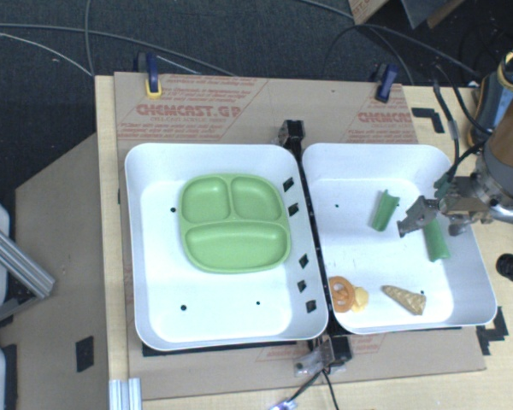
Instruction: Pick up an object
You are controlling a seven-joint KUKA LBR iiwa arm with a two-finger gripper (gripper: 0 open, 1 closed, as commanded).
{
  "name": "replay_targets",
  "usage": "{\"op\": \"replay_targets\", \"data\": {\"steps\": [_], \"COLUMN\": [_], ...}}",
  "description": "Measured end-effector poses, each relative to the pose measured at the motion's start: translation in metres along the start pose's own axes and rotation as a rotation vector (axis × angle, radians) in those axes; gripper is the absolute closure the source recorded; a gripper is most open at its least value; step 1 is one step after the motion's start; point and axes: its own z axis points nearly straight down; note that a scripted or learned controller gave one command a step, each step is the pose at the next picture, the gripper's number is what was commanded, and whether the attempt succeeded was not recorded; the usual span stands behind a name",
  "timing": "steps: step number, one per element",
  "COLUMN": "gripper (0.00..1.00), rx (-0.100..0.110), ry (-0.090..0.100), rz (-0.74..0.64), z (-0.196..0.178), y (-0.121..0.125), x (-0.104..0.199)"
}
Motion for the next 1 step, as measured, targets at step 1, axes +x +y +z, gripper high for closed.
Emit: {"op": "replay_targets", "data": {"steps": [1], "gripper": [0.00], "rx": [-0.011], "ry": [-0.002], "rz": [-0.003], "z": [-0.0051], "y": [0.0021], "x": [0.0002]}}
